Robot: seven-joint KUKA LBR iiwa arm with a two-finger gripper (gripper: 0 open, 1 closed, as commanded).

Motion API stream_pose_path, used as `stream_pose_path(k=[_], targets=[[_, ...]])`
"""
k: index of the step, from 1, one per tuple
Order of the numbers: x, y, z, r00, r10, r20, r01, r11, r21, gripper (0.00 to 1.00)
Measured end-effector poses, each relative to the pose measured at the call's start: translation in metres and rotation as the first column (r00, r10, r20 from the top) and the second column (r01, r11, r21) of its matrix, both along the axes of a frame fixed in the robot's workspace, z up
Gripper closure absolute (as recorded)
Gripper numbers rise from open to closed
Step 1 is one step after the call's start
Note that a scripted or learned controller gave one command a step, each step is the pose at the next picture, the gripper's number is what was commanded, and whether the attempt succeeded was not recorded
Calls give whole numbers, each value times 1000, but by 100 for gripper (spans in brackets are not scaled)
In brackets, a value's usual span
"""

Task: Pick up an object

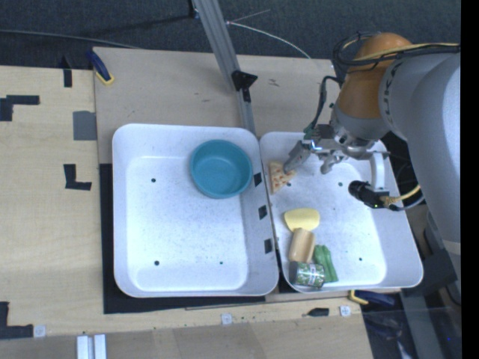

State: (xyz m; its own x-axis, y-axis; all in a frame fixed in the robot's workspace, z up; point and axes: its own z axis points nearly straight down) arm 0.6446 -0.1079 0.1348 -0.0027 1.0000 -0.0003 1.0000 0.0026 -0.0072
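The tool (pixel 308 159) hangs over the far part of the right bin (pixel 389 264), its two fingers spread apart with nothing between them. Just beside the tool's left finger, against the bin's wall, lies a tan cracker-like wedge (pixel 278 176). Nearer the camera than the tool, in the same bin, a cluster sits close together: a yellow piece (pixel 301 218) touching a tan cylinder (pixel 301 245), a green strip (pixel 325 262) beside that, and a small can (pixel 307 276) with a green label at the bin's near rim. Any writing on the can is too small to read. To the tool's right, a black fitting (pixel 364 193) with a yellow cable rests over the bin.

Left of the tool, the left bin (pixel 150 223) holds a blue bowl (pixel 220 168), upright in its far right corner. A grey metal bar (pixel 221 47) slants across the worktop (pixel 45 193) beyond the tool, ending between the bins. Black tape marks lie on the worktop well to the left.
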Motion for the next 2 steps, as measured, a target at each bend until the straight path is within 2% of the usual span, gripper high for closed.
stream_pose_path(k=[1,2], targets=[[3,-1,-41,1000,-2,13,2,1000,-1,0],[8,4,-24,1000,1,27,-1,1000,7,100]])
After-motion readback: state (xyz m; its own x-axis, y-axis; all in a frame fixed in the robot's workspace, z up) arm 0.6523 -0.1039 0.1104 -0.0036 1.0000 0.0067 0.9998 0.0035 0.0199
